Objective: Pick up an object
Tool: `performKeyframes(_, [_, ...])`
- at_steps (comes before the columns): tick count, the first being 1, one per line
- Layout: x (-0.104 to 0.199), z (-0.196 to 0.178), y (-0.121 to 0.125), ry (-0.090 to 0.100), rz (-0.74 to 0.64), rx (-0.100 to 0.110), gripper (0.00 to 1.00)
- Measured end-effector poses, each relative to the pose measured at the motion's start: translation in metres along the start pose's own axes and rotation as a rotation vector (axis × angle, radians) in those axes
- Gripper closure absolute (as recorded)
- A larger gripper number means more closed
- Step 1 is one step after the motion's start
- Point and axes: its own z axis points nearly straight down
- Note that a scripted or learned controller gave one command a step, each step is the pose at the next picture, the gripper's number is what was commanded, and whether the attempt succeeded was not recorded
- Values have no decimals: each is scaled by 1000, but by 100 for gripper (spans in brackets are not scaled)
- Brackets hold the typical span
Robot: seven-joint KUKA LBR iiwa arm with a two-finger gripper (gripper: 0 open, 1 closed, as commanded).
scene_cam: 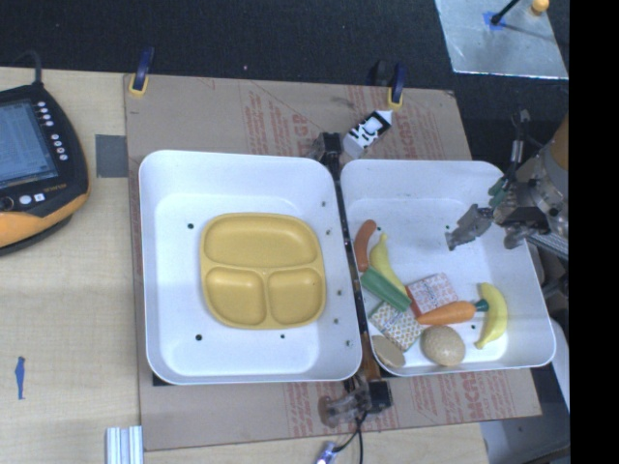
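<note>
**Toy food crowded in the right bin, end effector above it**

At far left on the wooden tabletop (68, 298) lies a control pendant (34, 167) with a screen and an orange rim. A cardboard sheet (290, 114), clamped at its far edge, carries both bins. The left bin (169, 177), glossy white plastic, holds a yellow three-compartment tray (263, 267) with rounded corners.

In the right bin (426, 187) the objects cluster along the near edge: a red sausage (363, 244) beside the dividing wall, a yellow banana (385, 261) touching it, a green vegetable (385, 288), a patterned packet (431, 290), an orange carrot (447, 312), a beige potato-like lump (443, 345), and a second banana (493, 313) nearer the right wall.

The end effector (472, 228) hangs over bare bin floor, apart from the pile; whether its fingers are spread or together cannot be told.
</note>
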Motion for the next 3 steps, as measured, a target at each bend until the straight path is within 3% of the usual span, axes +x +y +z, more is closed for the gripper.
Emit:
performKeyframes(1, [29, 108, 5, 0, -1, 3, 0])
performKeyframes(2, [-4, 176, -36, -4, 0, -6, 0])
performKeyframes(3, [-3, 167, -36, -2, -5, -2, 100])
